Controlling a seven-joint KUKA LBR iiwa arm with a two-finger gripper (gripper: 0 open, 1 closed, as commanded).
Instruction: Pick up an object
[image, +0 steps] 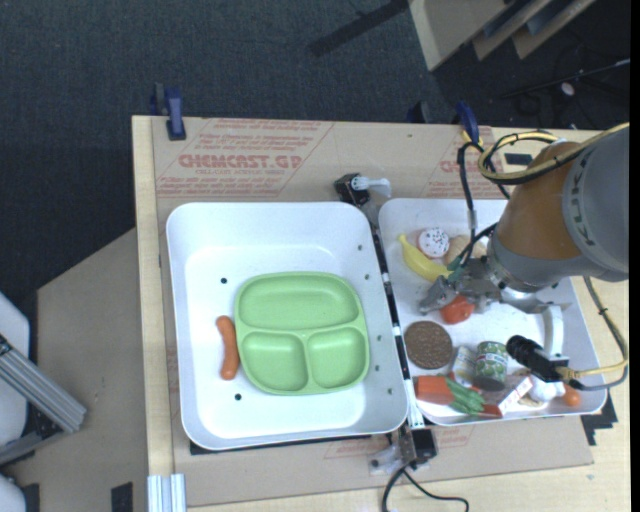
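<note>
My gripper (448, 293) hangs low over the middle of the right bin (497, 325), at the end of the grey and orange arm that reaches in from the right. A small red round thing (458, 312) lies right under it, touching or nearly touching the gripper's tip. Just behind the gripper are a yellow banana (418, 262) and a white speckled ball (434, 241). A brown disc (429, 343) lies in front of the gripper to the left.
A green can (490, 362), an orange carrot-like piece (434, 388), a green pod (466, 398) and a white packet (520, 393) crowd the right bin's front. The left bin (190, 300) holds a green divided plate (300, 330) and an orange sausage (229, 347).
</note>
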